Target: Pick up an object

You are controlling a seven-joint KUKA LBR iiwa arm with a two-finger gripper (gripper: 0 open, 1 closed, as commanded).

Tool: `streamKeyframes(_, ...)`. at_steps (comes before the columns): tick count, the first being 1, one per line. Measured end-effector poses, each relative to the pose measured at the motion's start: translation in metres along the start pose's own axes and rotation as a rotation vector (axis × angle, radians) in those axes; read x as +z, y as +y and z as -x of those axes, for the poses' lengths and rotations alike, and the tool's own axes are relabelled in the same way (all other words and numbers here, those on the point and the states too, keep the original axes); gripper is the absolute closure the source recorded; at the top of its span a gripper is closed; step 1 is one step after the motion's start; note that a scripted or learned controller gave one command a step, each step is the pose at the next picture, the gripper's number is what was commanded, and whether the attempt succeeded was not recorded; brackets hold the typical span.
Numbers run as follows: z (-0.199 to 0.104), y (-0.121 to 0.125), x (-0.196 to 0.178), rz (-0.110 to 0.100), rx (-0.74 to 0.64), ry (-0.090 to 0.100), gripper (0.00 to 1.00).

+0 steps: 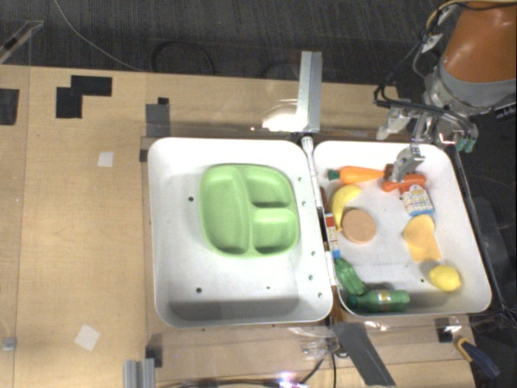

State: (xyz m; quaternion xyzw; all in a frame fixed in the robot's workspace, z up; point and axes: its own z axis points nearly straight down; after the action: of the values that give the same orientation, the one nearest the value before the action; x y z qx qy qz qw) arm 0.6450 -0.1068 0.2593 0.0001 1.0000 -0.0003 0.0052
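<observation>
Green tray (246, 208) in left bin (166, 217) (right bin (472, 241): toy food).

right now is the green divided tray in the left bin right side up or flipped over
Right side up. The green divided tray lies flat in the left bin with its three hollow compartments facing the camera, nothing in them.

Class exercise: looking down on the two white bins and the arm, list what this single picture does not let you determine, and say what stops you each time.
- Hand, camera view: too small and dark to read its grip.
- Orange item beneath the hand: partly covered, so contact is unclear.
- Green bottle: label too small to read.
- Arm: cut off by the top and right edges.
</observation>
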Motion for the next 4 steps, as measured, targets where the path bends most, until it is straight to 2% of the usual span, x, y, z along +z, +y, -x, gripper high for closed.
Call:
streamKeyframes(1,-0.042,-0.06,0.127,0.002,-0.091,0.013,0.0)
streamKeyframes(2,-0.061,-0.085,0.169,-0.002,-0.078,-0.004,0.0)
streamKeyframes(3,-0.073,0.017,0.168,0.002,0.066,-0.005,0.0)
streamKeyframes(4,-0.083,0.019,0.168,-0.001,0.223,-0.007,0.0)
